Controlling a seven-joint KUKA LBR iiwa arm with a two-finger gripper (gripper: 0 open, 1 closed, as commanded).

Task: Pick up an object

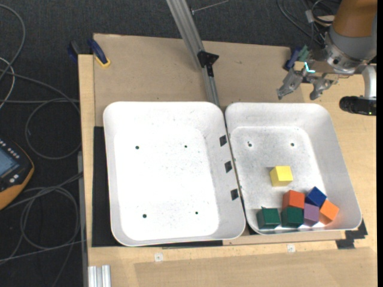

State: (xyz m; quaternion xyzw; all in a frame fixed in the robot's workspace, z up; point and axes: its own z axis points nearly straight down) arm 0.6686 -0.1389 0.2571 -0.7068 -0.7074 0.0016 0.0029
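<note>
Gripper (304,88) up past the far rim of the right bin (335,130), fingers spread and pinching nothing, probably parked high to line up on the yellow cube (281,175) sitting apart from the corner cluster (297,211).

You have two white bins, the left bin (161,172) and the right bin (263,133), both peppered with fine dark specks and a few black dots. Below the gripper (304,87), which is grey metal under the arm's orange band (356,11), sits a yellow cube (281,175). Farther from the gripper lie a red-orange block (293,199), a blue block (316,195), a purple block (312,212), an orange block (329,210) and two dark green blocks (280,217). The surface (149,64) is pale tan wood; the floor (42,40) is dark grey carpet.
</note>
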